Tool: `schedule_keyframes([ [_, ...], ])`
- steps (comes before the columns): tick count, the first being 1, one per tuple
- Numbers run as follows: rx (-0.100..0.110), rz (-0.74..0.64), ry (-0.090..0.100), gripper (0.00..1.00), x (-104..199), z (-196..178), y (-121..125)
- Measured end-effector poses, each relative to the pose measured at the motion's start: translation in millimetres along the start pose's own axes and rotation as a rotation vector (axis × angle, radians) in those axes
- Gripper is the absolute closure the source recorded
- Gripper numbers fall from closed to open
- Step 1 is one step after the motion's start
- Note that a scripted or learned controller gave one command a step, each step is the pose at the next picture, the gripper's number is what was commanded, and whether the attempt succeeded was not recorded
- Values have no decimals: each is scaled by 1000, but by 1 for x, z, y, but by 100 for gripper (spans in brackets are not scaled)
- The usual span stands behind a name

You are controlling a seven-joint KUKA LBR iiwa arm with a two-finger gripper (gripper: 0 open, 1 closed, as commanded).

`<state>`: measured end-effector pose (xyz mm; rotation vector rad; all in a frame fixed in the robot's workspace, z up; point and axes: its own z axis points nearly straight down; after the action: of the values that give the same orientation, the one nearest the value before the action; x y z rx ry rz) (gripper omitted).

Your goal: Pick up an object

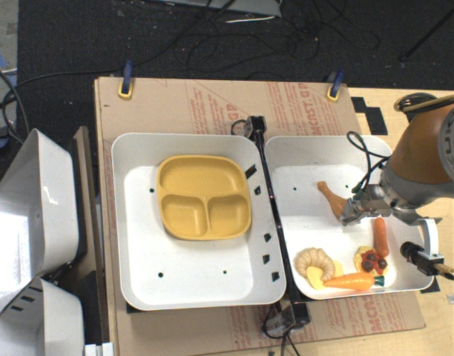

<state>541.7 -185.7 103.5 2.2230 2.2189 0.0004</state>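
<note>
Tool (pixel 353 213) hanging low in the right bin (pixel 301 162), at the end of the grey arm (pixel 420 165) reaching in from the right. Sitting right at the near end of a brown wooden piece (pixel 330 195), touching or almost touching it; impossible to tell from this slant whether gripping it. Nothing lifted clear yet, so the pick judged not yet done.

Other candidates lying along the near side of the same bin: a sausage-like orange-red piece (pixel 380 236) just beside the tool, a carrot (pixel 349 280), a pale croissant-shaped toy (pixel 316 262) and a small yellow plate with dark berries (pixel 372 262).

Left bin (pixel 130 162) holding a yellow divided tray (pixel 205 196), well apart from the arm.

Both bins resting side by side on a cardboard-covered surface (pixel 212 99).

Remaining, by judgement: securing a grasp and raising one object out of the bin.
</note>
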Motion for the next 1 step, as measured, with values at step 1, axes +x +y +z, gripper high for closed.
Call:
schedule_keyframes([
  [1, -3, -4, -1, 100, 2, -42, 2],
])
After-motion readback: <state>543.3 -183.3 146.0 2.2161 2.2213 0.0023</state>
